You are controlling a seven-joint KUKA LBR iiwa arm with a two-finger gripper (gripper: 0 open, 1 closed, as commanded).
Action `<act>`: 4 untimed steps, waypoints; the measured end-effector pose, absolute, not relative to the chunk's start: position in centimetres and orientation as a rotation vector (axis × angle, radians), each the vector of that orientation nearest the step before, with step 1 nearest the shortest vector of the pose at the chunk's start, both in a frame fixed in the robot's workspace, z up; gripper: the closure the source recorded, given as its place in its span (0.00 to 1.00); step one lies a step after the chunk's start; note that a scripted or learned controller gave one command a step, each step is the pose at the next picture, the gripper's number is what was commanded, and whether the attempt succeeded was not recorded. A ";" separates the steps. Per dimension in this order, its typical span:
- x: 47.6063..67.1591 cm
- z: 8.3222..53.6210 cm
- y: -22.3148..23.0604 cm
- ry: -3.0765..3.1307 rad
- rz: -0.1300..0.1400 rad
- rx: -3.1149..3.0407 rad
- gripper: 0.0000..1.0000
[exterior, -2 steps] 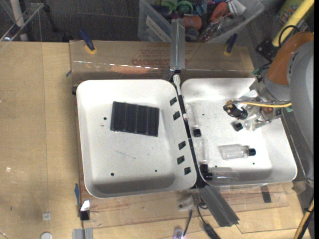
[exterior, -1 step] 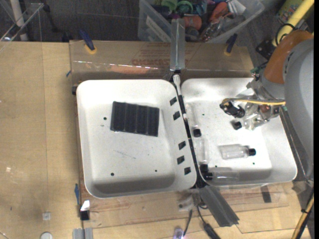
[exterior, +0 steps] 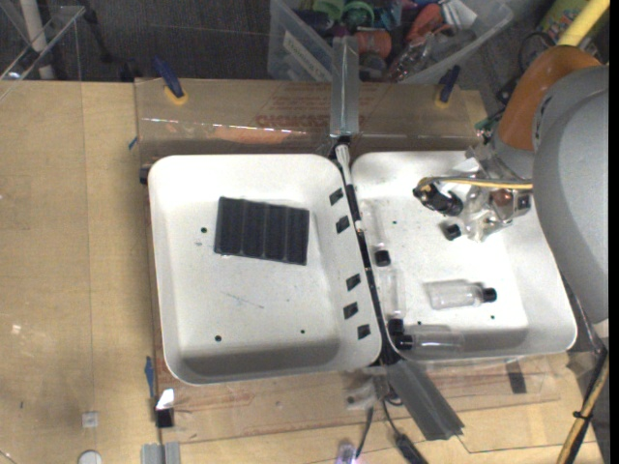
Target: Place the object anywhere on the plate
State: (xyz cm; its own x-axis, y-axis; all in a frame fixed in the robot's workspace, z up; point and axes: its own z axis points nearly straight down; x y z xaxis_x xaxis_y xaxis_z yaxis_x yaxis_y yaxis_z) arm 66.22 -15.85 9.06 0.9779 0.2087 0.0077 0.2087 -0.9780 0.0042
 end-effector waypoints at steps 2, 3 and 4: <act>67.0 8.9 -18.2 0.372 0.006 3.158 1.00; 66.2 9.0 -18.3 0.368 0.017 3.156 1.00; 66.2 9.0 -18.3 0.367 0.017 3.156 1.00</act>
